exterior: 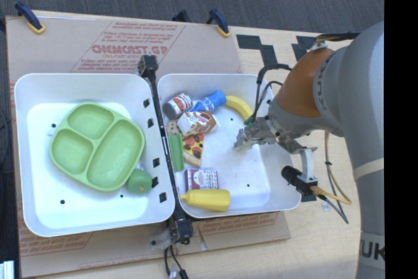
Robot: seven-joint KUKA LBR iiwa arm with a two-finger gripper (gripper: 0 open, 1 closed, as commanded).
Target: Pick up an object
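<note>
Bench: grey carpet lies behind a cardboard sheet (130, 49) held by blue clamps (29, 17), with my two white bins side by side on it.

Nearest row: a yellow mustard bottle (206, 199) lies on its side against the front wall of the right bin (258, 189), and a small printed carton (202, 178) sits just behind it.

Left bin: the left bin (32, 199) holds a green divided plate (98, 146) with a green lime-like ball (138, 182) touching its near edge.

Middle of right bin: a pizza slice toy (193, 149) and a green stick (176, 152) lie beside the divider.

My gripper: my gripper (248, 138) is low over bare bin floor in the right half of the right bin; I see nothing between my fingers, and I cannot tell whether they are apart or together.

Far row: a crumpled snack packet (196, 121), a can (179, 102), a blue bottle (210, 102) and a banana (240, 107), the banana being nearest to me.

Task thing: no object is lifted yet; the banana is my likeliest pick.

Risk: closing where I am would probably grab only air, since the objects sit to the side. Moving toward the banana, I could push it against the back wall, or clip the bin rim with my wrist.
</note>
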